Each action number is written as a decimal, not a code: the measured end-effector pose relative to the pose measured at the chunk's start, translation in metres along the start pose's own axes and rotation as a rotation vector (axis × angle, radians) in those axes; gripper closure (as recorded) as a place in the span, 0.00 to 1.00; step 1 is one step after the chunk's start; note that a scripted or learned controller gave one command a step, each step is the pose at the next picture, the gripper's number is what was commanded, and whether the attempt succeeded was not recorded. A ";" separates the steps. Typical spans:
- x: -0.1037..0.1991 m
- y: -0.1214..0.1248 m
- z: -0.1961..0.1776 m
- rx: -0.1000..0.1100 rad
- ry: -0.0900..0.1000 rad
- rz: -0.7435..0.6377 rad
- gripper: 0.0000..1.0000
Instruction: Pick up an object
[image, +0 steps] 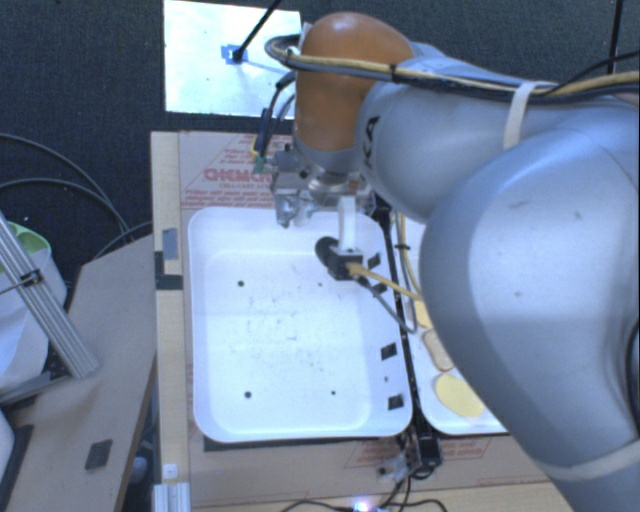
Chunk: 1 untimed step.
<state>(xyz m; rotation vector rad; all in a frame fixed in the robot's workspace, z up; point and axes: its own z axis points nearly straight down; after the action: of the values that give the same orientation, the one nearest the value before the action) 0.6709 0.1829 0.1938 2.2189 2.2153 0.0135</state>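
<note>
The gripper (292, 208) hangs over the far edge of the left bin (230, 400); open or closed, cannot tell. A yellow object (460, 397) lies in the right bin (455, 424), under the arm (520, 250).

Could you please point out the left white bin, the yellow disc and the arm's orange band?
left white bin (215, 310), camera view, bare floor near its left wall
yellow disc (461, 396), camera view, its visible middle
orange band (335, 90), camera view, its rounded side
</note>
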 end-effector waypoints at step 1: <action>0.038 -0.004 0.066 0.013 -0.001 -0.007 1.00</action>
<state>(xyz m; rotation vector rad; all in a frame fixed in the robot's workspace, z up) 0.6674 0.2207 0.1283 2.2168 2.2293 -0.0016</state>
